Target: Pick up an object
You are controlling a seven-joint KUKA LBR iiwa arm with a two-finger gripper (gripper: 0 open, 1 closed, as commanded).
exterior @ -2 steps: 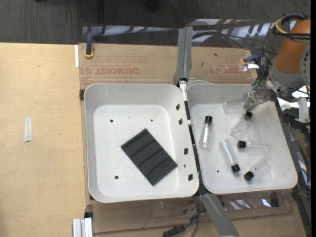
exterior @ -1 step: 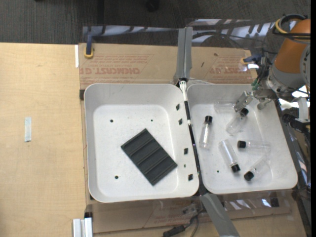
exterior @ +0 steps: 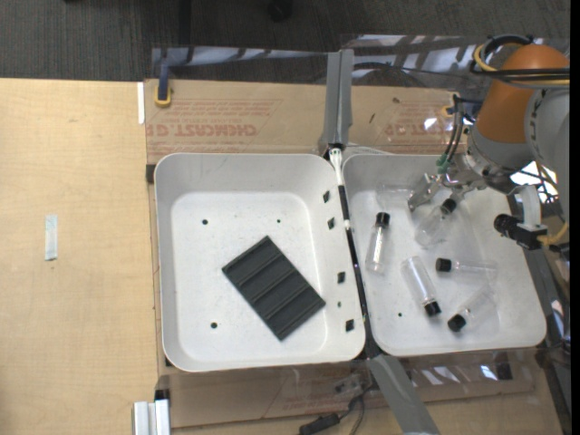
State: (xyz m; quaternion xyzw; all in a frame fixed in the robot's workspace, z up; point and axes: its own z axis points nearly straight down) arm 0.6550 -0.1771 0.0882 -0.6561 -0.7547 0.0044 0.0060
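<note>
Nearest the lens, along the front of the right bin (exterior: 535, 333), two clear vials with black caps are seen lying on their sides — one (exterior: 421, 288) with its long axis running from upper left down to its cap at lower right, the other (exterior: 471, 314) close to the front wall and harder to make out. A third capped vial (exterior: 464, 265) is laid roughly across the bin behind them, and a fourth (exterior: 378, 238) is set nearly upright in the picture, beside the bin's left wall, cap at the far end.

The claw (exterior: 442, 196) is held low over the back half of this bin, reached in from the right by the arm (exterior: 517, 98). Whether it is parted or closed cannot be told from this slant, and nothing is clearly seen held in it. Clear plastic lies just below it, though its shape is blurred.

The vials are found toward the camera and slightly left of the claw; the diagonal one would likely have to be approached across its long axis.

In the left bin (exterior: 172, 243), a dark ribbed slab (exterior: 274, 287) is laid diagonally, well apart from the claw.
</note>
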